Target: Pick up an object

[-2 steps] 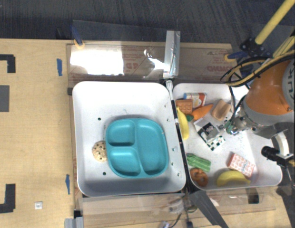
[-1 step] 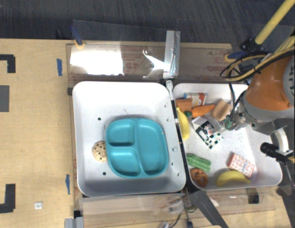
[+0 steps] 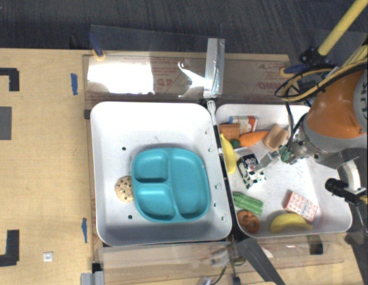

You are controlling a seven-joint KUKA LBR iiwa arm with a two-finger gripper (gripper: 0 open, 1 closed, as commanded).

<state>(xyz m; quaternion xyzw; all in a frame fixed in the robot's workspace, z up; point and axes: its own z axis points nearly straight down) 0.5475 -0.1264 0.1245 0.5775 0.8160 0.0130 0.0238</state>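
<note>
My gripper (image 3: 272, 157) hangs low over the middle of the right bin (image 3: 332, 186), on the grey arm with its orange band (image 3: 335, 108). Its tip is just right of a black-and-white patterned object (image 3: 251, 171) and below an orange carrot (image 3: 253, 139) and a tan bread-like piece (image 3: 276, 136). Nothing can be seen held in it. Also in this bin are a yellow banana (image 3: 228, 153) along the left wall, a red-labelled bottle (image 3: 244, 123), a green piece (image 3: 248, 202), a reddish round fruit (image 3: 248, 220), a yellow fruit (image 3: 289, 221) and a pink box (image 3: 301, 205).
The left bin (image 3: 113, 129) bears a teal divided plate (image 3: 170, 184) with a cookie (image 3: 123, 189) at its left edge. Cables (image 3: 308, 76) and a yellow rod (image 3: 345, 19) sit behind the right bin. Brown bench (image 3: 35, 177) lies to the left.
</note>
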